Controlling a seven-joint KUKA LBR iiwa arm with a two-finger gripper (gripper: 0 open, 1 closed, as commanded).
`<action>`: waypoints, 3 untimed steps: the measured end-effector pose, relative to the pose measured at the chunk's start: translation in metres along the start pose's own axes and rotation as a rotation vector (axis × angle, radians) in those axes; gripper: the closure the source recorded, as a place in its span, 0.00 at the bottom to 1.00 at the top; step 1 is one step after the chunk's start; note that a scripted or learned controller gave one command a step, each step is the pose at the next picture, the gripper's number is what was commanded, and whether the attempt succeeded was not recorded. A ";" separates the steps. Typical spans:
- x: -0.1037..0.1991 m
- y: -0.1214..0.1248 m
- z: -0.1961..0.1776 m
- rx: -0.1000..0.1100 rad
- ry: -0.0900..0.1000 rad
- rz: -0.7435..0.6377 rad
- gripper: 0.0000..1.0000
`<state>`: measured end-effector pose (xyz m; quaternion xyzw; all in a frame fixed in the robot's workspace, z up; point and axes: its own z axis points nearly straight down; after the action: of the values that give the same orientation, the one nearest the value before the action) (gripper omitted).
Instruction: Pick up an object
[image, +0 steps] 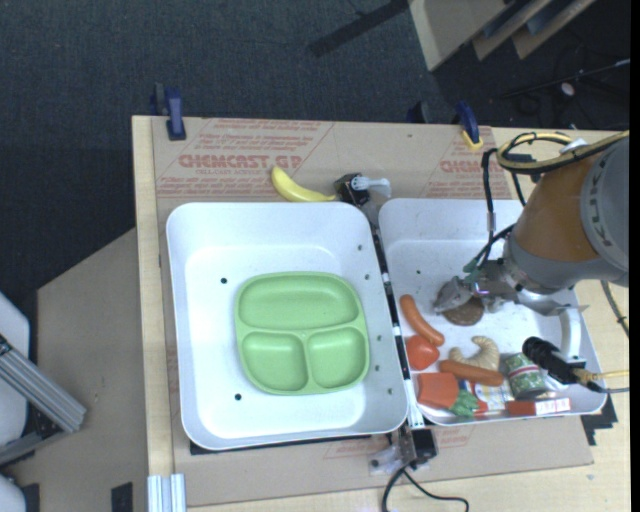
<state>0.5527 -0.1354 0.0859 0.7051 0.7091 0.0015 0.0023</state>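
The right bin (440, 225) holds the loose objects. My gripper (458, 294) hangs low over its middle, right above a brown round lump (464, 314) and perhaps touching it. An orange-red sausage (420, 318) lies just left of the gripper. Toward the front lie a red pepper (422, 353), a beige ginger-like piece (485, 348), a second sausage (470, 372), an orange block (436, 390), a small green piece (466, 405), a can (522, 376) and a red-and-white packet (540, 407).
The left bin (200, 250) carries a green divided plate (300, 330). A banana (298, 188) lies on the board behind the bins, next to a small black-and-white part (360, 187). The grey arm (575, 225) comes in from the right over the right bin's far side.
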 end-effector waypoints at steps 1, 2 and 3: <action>-0.050 -0.075 -0.025 0.009 0.003 0.006 0.00; -0.010 -0.010 0.003 0.001 0.000 0.000 0.00; -0.040 0.092 -0.017 -0.007 -0.004 0.002 0.00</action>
<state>0.6452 -0.1752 0.1031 0.7057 0.7085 0.0024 0.0061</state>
